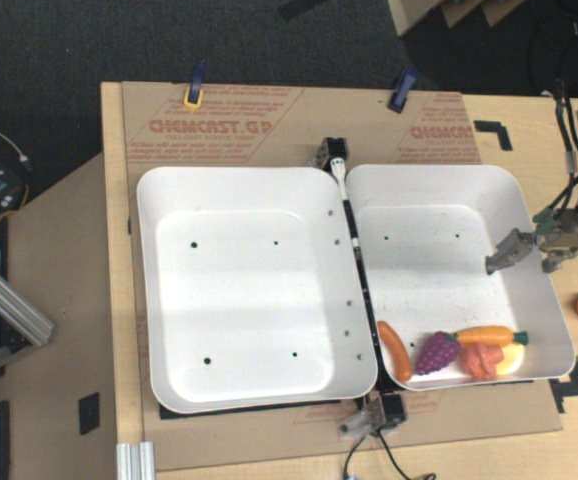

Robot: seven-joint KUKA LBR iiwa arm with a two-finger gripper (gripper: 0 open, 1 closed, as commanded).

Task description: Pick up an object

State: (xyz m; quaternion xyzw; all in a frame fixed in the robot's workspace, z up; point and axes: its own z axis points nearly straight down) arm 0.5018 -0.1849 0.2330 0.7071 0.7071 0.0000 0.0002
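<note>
Camera view: I saw the gripper at the right bin's right rim, fingers state unreadable, I cannot tell. Toy hot dog, purple grapes, carrot and red piece lay clustered along that bin's near edge.

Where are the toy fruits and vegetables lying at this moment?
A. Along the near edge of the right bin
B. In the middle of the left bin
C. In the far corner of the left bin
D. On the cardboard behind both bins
A: the grapes, the carrot and the other toy foods lie together along the near edge of the right bin.
</note>
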